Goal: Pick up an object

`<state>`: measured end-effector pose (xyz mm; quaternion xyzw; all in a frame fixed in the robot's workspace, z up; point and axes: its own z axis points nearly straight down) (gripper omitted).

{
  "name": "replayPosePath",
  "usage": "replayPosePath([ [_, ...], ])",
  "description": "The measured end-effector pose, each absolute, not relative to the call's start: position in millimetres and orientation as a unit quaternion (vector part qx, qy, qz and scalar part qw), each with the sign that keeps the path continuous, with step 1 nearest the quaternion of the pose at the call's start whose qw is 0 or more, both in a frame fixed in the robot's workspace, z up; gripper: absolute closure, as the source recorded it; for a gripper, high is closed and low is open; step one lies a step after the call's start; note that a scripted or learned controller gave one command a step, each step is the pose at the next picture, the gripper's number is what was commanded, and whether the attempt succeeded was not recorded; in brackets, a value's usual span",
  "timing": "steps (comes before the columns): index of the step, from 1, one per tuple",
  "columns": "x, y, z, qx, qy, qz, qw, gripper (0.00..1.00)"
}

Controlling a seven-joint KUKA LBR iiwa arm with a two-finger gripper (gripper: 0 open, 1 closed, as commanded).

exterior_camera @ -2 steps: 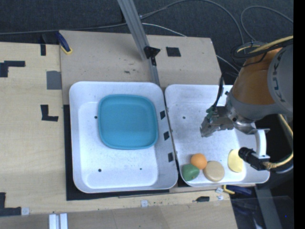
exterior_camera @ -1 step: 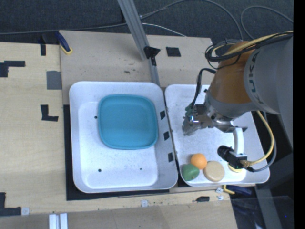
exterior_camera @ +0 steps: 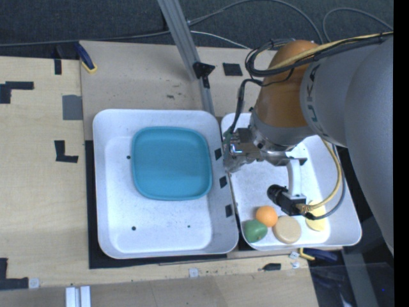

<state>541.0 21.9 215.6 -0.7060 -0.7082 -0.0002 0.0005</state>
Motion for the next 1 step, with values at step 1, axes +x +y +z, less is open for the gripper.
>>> replayPosePath([
  [1,544.3,69.5,212.7,-0.706,-0.708,0.0003,0.001,1.0],
])
